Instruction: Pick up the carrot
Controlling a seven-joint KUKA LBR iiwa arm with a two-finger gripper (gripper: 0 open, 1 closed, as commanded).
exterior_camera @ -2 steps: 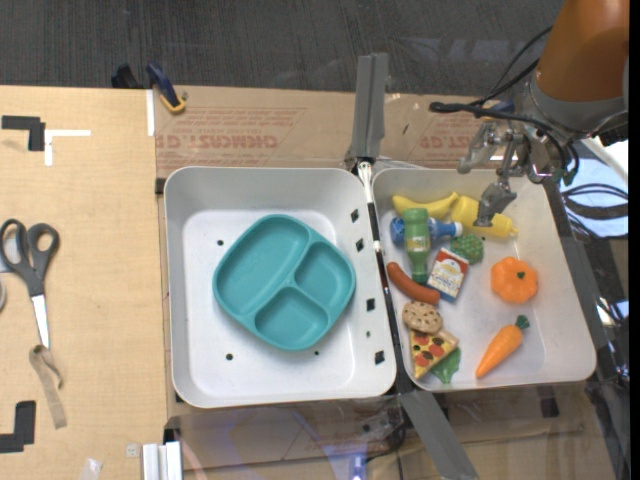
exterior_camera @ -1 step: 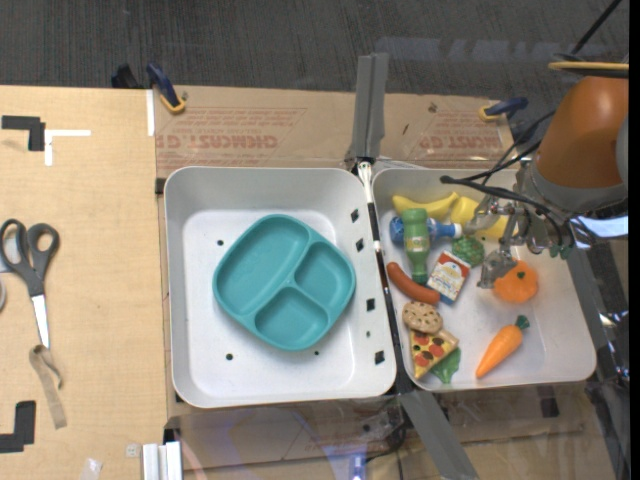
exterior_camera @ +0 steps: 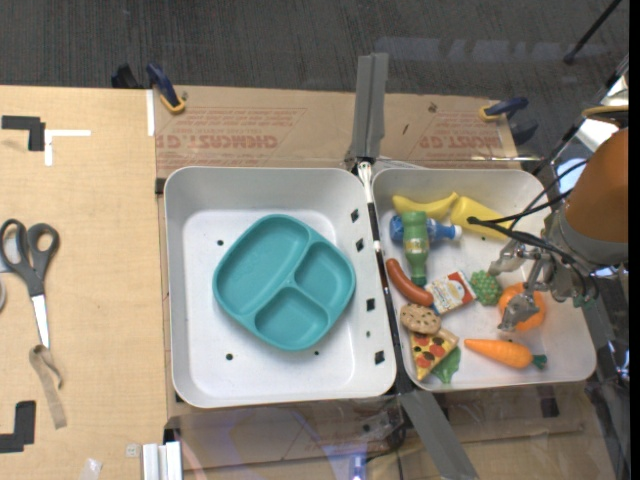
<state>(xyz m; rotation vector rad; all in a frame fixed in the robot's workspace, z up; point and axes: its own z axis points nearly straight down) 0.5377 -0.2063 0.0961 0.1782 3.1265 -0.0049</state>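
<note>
Gripper [exterior_camera: 517, 313] sits low in the right bin [exterior_camera: 570, 368], over an orange fruit [exterior_camera: 528, 308]; its state can't be told from here. Carrot [exterior_camera: 498, 351] lies just below it, unheld, near the bin's front wall. Step looks like approach; next move likely a short shift toward the carrot. Pizza slice [exterior_camera: 432, 353] lies left of it, little room at the wall.

The bench [exterior_camera: 80, 298] is light wood. Two white bins [exterior_camera: 185, 298] sit on brown cardboard [exterior_camera: 260, 133]. Scissors [exterior_camera: 30, 268] lie far left, near black tape marks [exterior_camera: 25, 133].
</note>
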